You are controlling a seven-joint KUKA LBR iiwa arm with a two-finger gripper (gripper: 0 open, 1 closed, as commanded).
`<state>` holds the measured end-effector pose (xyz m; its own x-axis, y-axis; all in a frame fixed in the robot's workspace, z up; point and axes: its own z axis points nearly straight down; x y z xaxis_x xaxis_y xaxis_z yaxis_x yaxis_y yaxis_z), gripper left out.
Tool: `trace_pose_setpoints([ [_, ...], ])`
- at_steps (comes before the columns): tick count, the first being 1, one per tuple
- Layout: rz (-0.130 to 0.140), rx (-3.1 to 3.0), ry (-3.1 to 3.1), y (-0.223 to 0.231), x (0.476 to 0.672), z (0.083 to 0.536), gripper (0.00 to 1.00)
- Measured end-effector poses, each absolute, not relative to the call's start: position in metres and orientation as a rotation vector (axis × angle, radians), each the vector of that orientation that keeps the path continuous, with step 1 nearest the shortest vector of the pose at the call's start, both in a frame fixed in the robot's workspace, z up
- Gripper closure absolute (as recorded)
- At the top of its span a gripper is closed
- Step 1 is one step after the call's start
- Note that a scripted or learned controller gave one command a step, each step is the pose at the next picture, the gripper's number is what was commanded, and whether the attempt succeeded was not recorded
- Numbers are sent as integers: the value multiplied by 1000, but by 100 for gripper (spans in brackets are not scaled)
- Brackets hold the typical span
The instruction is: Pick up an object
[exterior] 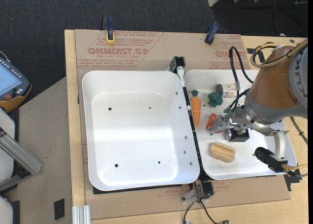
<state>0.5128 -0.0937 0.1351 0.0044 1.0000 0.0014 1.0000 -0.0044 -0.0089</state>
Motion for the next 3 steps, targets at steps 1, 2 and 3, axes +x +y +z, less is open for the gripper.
trace_pose_setpoints([
  [1,-13,-2209,-2235,9,546,187,0],
  [2,-3,-2223,-2223,2,545,195,100],
  [3,-5,-2229,-2222,-30,557,245,100],
])
